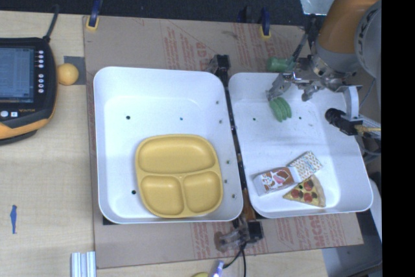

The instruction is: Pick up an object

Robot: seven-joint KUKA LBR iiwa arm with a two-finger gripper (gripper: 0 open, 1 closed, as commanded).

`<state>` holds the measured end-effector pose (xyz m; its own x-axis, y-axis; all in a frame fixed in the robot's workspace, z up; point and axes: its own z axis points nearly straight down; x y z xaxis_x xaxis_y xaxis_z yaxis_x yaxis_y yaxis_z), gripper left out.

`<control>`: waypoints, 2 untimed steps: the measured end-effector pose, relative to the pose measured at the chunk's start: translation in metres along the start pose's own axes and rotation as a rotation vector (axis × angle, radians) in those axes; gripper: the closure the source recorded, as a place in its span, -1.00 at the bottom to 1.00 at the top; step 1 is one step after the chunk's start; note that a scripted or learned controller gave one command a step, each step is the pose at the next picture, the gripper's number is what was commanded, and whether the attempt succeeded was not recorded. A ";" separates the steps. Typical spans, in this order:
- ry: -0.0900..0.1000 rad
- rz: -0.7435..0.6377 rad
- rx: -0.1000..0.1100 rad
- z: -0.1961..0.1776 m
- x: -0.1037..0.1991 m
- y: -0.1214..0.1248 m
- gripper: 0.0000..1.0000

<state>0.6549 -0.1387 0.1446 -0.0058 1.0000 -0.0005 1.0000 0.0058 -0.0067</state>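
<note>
Green toy (282, 109) in far part of right bin (363, 168) looks light, soft, maybe slippery; I'd pinch its middle; gripper (280, 95) just over it, can't tell how it's set.

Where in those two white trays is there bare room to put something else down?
Left bin: bare floor along the back and left sides of the yellow divided plate. Right bin: a bare middle strip between the green object and the snack packet and pizza slice. The right bin's back is crowded by the end effector.
</note>
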 end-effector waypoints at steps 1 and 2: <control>-0.001 0.000 -0.001 0.053 0.018 0.001 -1.00; -0.002 -0.002 -0.004 0.041 0.017 0.003 1.00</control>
